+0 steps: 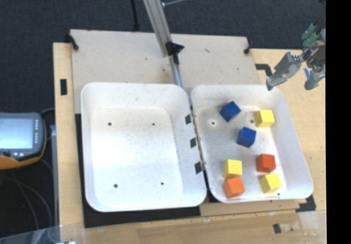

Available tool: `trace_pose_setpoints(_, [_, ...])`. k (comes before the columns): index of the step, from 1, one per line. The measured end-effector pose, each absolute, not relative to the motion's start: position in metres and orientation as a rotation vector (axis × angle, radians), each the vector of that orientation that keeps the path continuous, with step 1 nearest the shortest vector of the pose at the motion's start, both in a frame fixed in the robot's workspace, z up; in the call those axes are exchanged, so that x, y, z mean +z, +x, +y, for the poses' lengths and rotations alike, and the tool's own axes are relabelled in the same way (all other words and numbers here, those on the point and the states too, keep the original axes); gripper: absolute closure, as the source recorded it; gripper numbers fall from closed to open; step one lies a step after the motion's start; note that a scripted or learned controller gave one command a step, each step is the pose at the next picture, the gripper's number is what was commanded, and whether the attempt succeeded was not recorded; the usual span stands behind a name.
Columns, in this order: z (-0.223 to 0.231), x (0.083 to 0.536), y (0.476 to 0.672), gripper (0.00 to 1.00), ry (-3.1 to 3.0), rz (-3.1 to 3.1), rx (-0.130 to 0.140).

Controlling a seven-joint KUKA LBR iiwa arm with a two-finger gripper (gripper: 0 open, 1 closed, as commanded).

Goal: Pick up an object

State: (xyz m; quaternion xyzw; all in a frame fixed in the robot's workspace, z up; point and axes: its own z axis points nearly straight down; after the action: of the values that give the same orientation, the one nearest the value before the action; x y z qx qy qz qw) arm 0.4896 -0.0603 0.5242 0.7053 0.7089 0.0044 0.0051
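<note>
The right white bin (293, 144) holds several small cubes. Two are blue: one (230, 110) near the bin's far side and one (247, 137) in its middle. A yellow cube (264, 118) lies by the far right wall, and a red cube (266, 162) sits nearer. Along the near side are a yellow cube (232, 168), an orange cube (234, 186) and another yellow cube (270, 182). My gripper (290, 83) hangs above the bin's far right corner, outside the rim. Its fingers stand apart with nothing between them.
The left white bin (137, 144) lies beside the right one. A slanted aluminium post (156, 12) rises from behind the bins. A grey screen device (19, 133) sits off the bench's left edge. Bare wooden bench (159, 56) stretches behind both bins.
</note>
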Motion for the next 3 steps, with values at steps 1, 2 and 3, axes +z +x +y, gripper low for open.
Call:
trace_pose_setpoints(1, [-0.062,0.52,0.49,0.0,2.213,2.223,0.003])
trace_pose_setpoints(2, [-0.062,0.519,0.49,0.0,2.21,2.227,0.002])
trace_pose_setpoints(3, [0.007,0.531,0.485,0.0,2.208,2.228,0.009])
